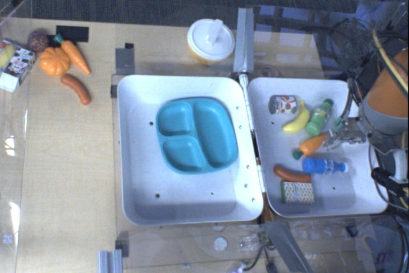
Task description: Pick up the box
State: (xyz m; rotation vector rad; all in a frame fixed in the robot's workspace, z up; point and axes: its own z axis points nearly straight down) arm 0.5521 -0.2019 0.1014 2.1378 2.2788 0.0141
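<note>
readable text: none | box (298,192): speckled print on top, no letters legible | can (282,104): pictured label, wording too small to read | blue bottle (324,167): no legible label | carton (17,62) at worktop's left edge: black-and-white pattern, text unreadable

Grey arm (383,113) with orange band, dark cables alongside

In the right bin (358,192) we see open floor along its far right wall and front right corner. The box (298,192) lies near the front edge, with the sausage (293,173) touching its far side and the blue bottle (324,167) just beside. The carrot (312,144) and banana (296,119) crowd the middle.
</note>
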